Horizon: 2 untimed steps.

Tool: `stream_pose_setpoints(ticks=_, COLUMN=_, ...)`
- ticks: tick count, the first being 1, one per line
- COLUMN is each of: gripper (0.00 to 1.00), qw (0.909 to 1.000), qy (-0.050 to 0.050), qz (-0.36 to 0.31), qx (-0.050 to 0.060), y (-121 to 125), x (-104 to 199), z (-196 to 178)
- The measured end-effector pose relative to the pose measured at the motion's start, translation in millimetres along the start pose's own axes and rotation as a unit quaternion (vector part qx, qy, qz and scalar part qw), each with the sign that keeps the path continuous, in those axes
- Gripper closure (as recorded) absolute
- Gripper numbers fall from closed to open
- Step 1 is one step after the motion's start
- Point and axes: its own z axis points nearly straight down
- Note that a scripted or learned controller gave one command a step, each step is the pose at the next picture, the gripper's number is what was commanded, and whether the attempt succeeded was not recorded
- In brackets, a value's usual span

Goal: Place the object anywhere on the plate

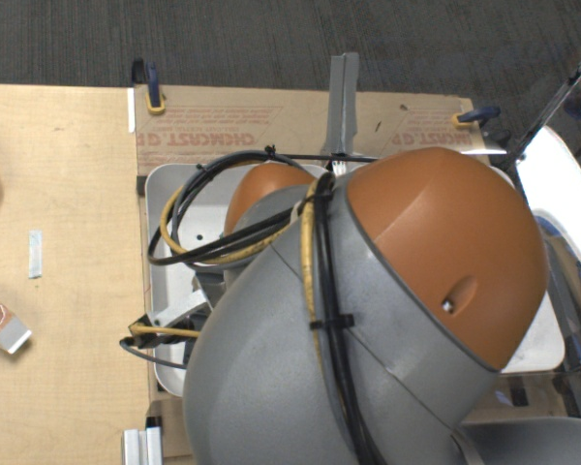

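Arm (368, 337) bulk masks the left bin (160, 260), so object, plate and jaw state cannot be told; judged best, descend slowly and release low over the plate.

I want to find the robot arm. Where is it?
The arm takes up the middle and right of the camera view, leaning over the left bin with yellow and black cables looping beside it.

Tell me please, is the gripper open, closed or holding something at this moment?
Gripper: cannot be told; the arm covers the left bin where it reaches.
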Motion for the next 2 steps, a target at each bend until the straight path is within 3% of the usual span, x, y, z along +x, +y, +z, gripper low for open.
stream_pose_setpoints(ticks=1, gripper=1.0, qw=0.9991, qy=0.0, qz=0.041, qx=0.001, y=73, x=-27, z=1)
stream_pose_setpoints(ticks=2, gripper=1.0, qw=0.9992, qy=0.01, qz=0.034, qx=0.019, y=117, x=20, z=-7)
